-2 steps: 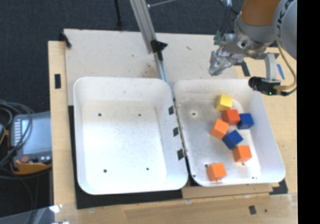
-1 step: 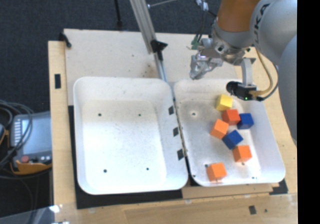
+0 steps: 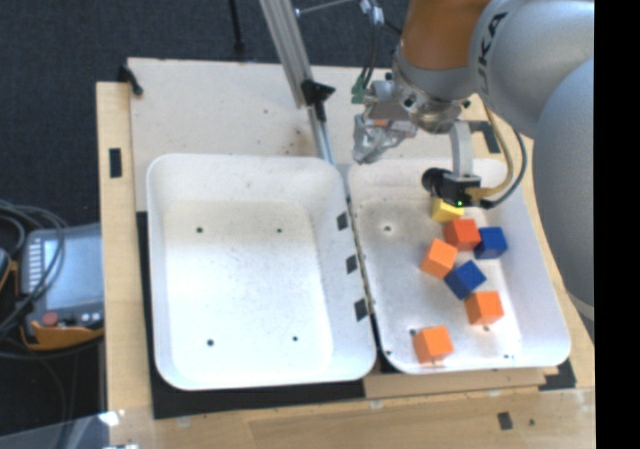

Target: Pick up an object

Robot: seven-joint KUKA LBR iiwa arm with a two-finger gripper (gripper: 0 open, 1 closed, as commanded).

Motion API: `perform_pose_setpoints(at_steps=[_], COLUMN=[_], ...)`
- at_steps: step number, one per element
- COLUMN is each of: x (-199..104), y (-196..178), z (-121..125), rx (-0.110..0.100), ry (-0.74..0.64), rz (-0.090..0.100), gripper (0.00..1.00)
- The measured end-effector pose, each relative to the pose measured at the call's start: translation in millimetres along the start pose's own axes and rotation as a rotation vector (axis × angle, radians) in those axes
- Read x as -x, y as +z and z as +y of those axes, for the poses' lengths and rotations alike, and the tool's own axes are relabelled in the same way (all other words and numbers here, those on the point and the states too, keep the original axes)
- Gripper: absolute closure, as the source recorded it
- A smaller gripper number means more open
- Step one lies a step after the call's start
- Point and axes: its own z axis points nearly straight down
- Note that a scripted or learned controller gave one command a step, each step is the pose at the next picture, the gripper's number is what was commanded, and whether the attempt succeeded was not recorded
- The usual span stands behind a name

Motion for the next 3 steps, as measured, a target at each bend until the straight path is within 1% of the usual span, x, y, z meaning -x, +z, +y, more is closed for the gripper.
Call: perform_pose_setpoints(at_steps=[1,2,3], x=[-46.6,-93.3,-92.7], y=[0.1,-1.5,-1.3], z=[0.9,-9.1,-9.0], rx=[0.003,0.000,0.000], ry=[-0.001,0.002,0.003], rz=[0.000,0.000,0.001], gripper=[1.00,1.00,0.00])
